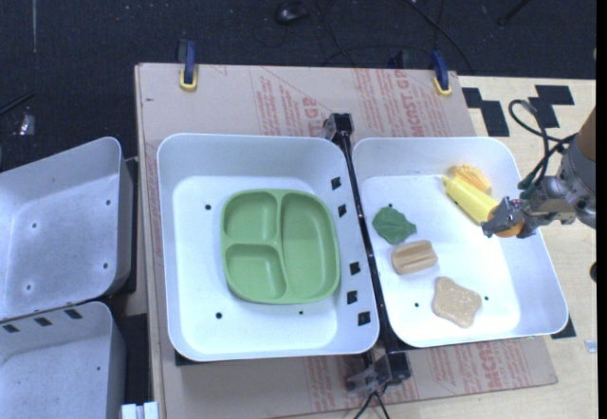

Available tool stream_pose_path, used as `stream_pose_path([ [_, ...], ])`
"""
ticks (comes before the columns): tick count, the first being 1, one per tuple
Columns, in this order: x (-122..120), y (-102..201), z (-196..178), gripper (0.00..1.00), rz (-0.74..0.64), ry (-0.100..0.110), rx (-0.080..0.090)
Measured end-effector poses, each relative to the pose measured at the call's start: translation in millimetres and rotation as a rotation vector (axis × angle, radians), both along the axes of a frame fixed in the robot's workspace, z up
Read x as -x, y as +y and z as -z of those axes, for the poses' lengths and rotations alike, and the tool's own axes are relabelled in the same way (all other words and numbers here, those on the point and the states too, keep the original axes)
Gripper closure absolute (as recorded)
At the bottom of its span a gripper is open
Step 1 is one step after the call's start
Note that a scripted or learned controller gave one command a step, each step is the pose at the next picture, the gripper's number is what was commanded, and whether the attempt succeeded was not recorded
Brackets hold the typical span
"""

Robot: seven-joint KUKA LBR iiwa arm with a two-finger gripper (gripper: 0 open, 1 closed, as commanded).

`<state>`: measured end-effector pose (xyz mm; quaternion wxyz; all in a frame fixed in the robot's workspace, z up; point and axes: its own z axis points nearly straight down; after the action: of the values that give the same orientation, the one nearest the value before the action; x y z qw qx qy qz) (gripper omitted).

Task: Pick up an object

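My gripper [497, 221] reaches in from the right and hangs low over the right bin [536, 313], near its right wall. A small orange object [513, 229] shows right at the gripper's tip, partly hidden by it. A yellow corn-like piece [468, 192] lies just left of the gripper, close to it. Further left in the same bin lie a green leafy piece [394, 224], a tan roll-shaped piece [413, 258] and a tan bread-like slice [455, 301].
The left bin [185, 313] holds a green divided plate [281, 245]. A black divider [358, 237] runs between the two bins. Spare white bins [57, 218] sit off the bench at the left. Cables [536, 137] trail near the arm at the right.
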<state>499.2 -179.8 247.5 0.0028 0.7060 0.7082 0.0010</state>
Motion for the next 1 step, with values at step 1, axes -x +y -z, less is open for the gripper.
stream_pose_path([
  [1,-17.3,54.7,12.8,1.0,-0.004,0.006,-0.004],
])
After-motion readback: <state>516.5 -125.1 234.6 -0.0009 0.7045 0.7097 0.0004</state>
